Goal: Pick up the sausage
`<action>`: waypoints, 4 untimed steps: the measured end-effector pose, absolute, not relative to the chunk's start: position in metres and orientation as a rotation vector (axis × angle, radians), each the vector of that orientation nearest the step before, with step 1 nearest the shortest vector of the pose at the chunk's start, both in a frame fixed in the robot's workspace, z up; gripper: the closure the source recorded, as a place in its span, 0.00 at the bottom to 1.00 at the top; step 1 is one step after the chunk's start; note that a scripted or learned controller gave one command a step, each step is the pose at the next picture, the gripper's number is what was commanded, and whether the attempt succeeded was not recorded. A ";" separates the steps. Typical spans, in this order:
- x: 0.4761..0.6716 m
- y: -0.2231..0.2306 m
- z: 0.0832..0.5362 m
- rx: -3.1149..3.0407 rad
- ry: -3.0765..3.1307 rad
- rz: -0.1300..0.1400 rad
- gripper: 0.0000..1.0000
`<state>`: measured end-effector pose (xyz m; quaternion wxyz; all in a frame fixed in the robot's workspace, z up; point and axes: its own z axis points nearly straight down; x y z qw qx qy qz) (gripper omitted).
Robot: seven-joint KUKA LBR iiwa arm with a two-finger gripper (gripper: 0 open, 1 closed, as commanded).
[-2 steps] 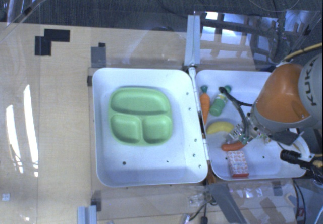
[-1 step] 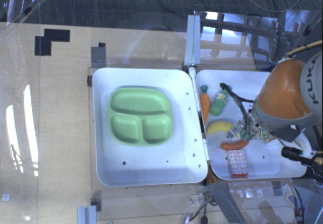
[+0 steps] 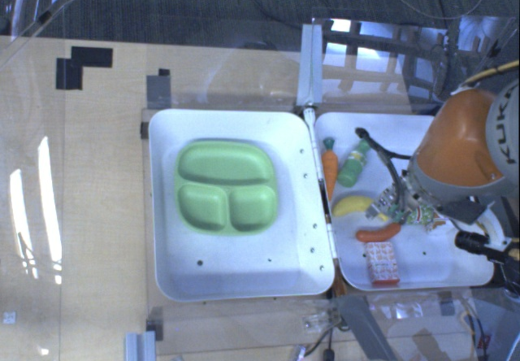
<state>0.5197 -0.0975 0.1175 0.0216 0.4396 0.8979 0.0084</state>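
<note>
The sausage [image 3: 379, 232] is a short red-orange link lying flat on the floor of the right bin [image 3: 422, 268]. My gripper [image 3: 393, 206] hangs just above and slightly right of it, under the orange wrist band, its tips close to the sausage's right end. Nothing is visible between the fingers. The wrist hides the bin's right part.
Around the sausage lie a yellow banana [image 3: 351, 206], a green bottle [image 3: 353, 166], a carrot [image 3: 330, 171] by the left wall, and a red-and-white packet [image 3: 382, 262]. The left bin [image 3: 171, 270] holds a green divided plate [image 3: 227, 187].
</note>
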 end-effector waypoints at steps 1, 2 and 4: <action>0.523 -0.097 0.129 1.359 2.775 0.032 1.00; 0.527 -0.096 0.140 1.355 2.767 0.038 1.00; 0.534 -0.095 0.163 1.348 2.751 0.049 1.00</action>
